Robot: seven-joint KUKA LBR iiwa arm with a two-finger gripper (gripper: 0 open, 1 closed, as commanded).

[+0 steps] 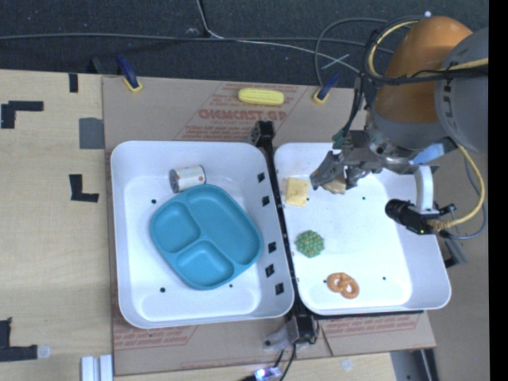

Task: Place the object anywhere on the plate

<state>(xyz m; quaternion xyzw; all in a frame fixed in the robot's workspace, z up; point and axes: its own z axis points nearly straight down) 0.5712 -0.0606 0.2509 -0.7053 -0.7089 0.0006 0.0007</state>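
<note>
The blue three-part plate (205, 235) lies in the left bin (127, 213). My gripper (334, 180) hangs over the upper left of the right bin (413, 268), shut on a small pale yellow piece (337, 186) that shows between its fingertips. It is well to the right of the plate, beyond the divider between the bins. A yellow cheese-like block (296, 190) rests on the bin floor just left of the gripper.
A small silver can (187, 178) lies beside the plate's upper edge. A green broccoli piece (309, 243) and a pretzel (342, 285) sit in the right bin. A yellow corn-like object (260, 96) lies on the cardboard behind the bins.
</note>
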